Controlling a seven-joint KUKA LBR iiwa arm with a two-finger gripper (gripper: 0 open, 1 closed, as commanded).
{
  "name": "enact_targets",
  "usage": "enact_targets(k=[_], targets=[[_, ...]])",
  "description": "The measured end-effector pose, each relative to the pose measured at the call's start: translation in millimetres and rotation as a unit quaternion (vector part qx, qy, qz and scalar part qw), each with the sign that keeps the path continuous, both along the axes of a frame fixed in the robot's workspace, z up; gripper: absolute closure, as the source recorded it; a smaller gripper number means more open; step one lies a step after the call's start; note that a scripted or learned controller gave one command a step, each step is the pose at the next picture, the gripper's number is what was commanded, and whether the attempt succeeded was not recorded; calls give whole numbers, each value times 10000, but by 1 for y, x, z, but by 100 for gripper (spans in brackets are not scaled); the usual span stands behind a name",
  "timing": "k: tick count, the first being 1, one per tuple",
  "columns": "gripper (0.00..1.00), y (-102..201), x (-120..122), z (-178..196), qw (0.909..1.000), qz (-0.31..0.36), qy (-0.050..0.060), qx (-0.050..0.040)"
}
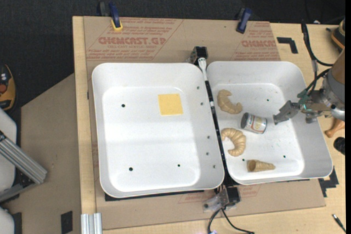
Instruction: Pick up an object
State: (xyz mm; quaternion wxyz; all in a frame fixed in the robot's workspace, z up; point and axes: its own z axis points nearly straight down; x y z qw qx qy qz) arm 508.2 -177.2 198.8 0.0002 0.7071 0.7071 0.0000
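Small tin can (254, 123) lies on its side near the middle of the right bin (315, 159), its long axis running roughly left to right, just left of the pincer (285, 113). Whether the pincer is apart or together I cannot tell. Croissants sit above (228, 102) and below (235, 140) the can; a cone (260, 166) rests by the bin's near edge, leaving open floor on the right.

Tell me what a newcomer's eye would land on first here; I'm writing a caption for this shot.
The yellow square stands out most, lying flat and alone in the left bin. Next comes the cluster in the right bin: two croissants, a small can on its side between them, and a cone-shaped piece near the front. The claw reaches in from the right, beside the can.
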Motion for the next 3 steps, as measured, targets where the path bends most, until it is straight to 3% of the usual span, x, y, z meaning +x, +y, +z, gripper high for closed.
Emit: enact_targets(k=[1,2,3], targets=[[0,62,90,-116,10000,39,-47,-1],[0,53,129,-113,10000,9,-30,-9],[0,75,39,-115,10000,-11,43,16]])
